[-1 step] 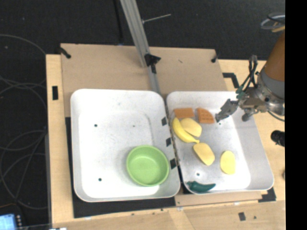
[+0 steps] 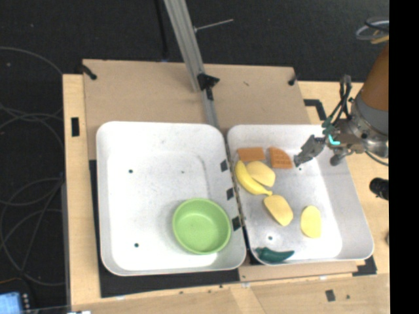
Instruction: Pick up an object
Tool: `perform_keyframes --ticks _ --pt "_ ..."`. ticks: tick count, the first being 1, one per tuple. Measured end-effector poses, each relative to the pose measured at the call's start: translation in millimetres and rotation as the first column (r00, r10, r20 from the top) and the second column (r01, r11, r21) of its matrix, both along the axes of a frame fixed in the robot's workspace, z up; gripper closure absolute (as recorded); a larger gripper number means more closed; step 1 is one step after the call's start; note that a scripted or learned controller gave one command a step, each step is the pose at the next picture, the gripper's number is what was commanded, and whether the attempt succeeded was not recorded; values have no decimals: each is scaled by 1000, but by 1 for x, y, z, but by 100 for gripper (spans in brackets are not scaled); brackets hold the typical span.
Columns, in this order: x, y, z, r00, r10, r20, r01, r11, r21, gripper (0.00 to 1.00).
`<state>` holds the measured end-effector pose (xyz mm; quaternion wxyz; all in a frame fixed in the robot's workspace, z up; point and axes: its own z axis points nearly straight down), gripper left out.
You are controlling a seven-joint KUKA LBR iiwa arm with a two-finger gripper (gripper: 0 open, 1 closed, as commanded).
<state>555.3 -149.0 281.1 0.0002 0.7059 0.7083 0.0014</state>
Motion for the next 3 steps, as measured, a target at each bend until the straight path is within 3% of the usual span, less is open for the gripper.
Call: perform_keyframes --ticks 2,3 --pt "-11 -1 -102 1000 -5 -6 5 1000 -3 0" --pt "-5 -5 -160 1000 -5 -2 5 1000 -3 0"
